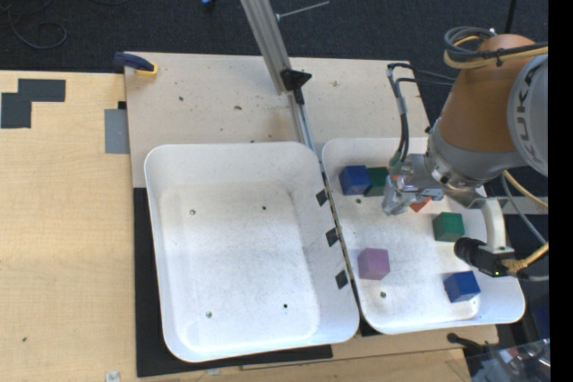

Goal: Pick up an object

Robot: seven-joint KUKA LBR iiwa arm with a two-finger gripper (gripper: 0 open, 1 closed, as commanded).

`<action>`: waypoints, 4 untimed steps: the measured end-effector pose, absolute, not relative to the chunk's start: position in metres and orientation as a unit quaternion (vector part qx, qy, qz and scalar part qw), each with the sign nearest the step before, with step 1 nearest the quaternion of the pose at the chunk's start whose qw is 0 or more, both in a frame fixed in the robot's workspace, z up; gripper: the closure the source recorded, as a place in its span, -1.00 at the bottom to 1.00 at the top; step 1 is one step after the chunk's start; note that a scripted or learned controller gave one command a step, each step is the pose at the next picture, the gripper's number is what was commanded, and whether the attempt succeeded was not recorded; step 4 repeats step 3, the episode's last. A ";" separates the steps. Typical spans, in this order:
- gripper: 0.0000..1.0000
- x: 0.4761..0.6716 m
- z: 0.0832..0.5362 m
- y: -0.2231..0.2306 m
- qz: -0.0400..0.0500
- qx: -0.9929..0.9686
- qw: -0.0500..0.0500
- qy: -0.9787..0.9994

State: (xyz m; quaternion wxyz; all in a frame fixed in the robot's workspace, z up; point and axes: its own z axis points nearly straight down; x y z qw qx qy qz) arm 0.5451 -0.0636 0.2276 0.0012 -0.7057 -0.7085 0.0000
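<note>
KUKA arm [488,116] reaches in from the right, grey body with an orange band, over the right shallow white plastic bin [430,322]. Gripper [397,201] sits low over the bin's upper middle, metallic tip pointing down at the floor of the bin. Can't tell from this angle whether the jaws are wide or narrow; nothing visibly clamped between them.

Contents of right bin:
- blue foam cube [354,179] near the upper left corner, just left of the gripper
- dark green block [377,181] just beside that cube on its right, partly hidden behind the gripper
- small red-orange piece [419,205] just right of the gripper tip, mostly covered, shape unclear
- green foam cube [448,226] right of centre, near the gripper but apart from it
- purple foam cube [373,263] lower left, well clear of the gripper
- second blue cube [462,285] lower right, near the bin's front rim

Left shallow white bin [179,183] touches the right one along a shared edge with black clips [330,236]. Both bins rest on the light wooden table [206,98]. A slanted aluminium extrusion post [264,22] rises from the table behind the bins. Small blue-and-yellow clamp [136,63] at the table's far left corner.
</note>
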 end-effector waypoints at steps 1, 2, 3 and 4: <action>1.00 0.558 0.236 -0.011 0.000 -0.706 0.002 -0.709; 1.00 0.578 0.224 0.033 0.001 -0.706 0.001 -0.708; 1.00 0.589 0.223 0.075 0.000 -0.706 0.001 -0.708; 1.00 0.589 0.223 0.075 0.000 -0.706 0.001 -0.708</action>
